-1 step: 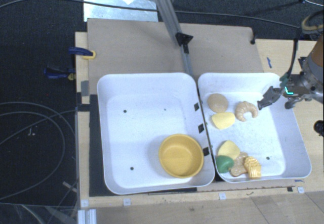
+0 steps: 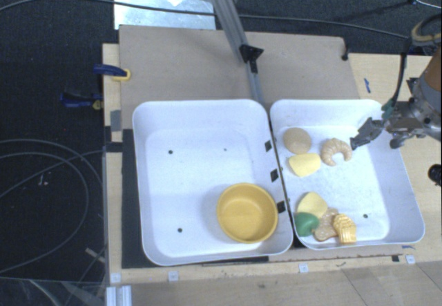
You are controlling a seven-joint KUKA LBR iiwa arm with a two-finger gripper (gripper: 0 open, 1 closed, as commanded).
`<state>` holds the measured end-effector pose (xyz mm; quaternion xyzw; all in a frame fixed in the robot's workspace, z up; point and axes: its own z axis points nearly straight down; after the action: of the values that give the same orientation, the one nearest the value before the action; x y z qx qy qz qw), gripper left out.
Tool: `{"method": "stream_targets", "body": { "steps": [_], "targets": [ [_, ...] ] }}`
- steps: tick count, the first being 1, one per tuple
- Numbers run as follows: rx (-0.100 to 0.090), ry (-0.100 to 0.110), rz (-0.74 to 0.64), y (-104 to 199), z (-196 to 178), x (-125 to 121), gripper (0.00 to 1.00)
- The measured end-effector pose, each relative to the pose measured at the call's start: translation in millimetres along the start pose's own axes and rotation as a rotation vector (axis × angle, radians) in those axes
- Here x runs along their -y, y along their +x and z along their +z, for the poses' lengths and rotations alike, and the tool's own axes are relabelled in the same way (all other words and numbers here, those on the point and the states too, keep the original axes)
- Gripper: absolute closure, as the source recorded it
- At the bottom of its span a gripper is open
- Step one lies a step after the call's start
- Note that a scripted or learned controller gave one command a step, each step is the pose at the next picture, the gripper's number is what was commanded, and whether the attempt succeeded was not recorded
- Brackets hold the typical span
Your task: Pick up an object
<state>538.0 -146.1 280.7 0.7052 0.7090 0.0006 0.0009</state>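
The right bin (image 2: 394,194) holds several toy foods. A beige round bun (image 2: 298,139) and a tan croissant (image 2: 335,151) lie near its back, with a pale yellow piece (image 2: 304,164) just in front of them. A yellow lump (image 2: 312,202), a green piece (image 2: 306,223), a tan biscuit (image 2: 324,226) and a ridged yellow piece (image 2: 344,228) crowd the front left corner. My gripper (image 2: 364,135) hangs over the bin's back right part, just right of the croissant, and I see nothing held in it.
A yellow bowl (image 2: 246,211) sits at the front right of the left bin (image 2: 173,159). A grey pole (image 2: 235,28) slants down to the gap between the bins. Brown board surrounds both bins.
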Motion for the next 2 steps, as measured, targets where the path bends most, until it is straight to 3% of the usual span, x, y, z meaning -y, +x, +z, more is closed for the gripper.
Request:
{"method": "stream_targets", "body": {
  "steps": [2],
  "targets": [
    [0.0, 0.004, 0.005, -14, 107, 0, 0.0]
  ]
}}
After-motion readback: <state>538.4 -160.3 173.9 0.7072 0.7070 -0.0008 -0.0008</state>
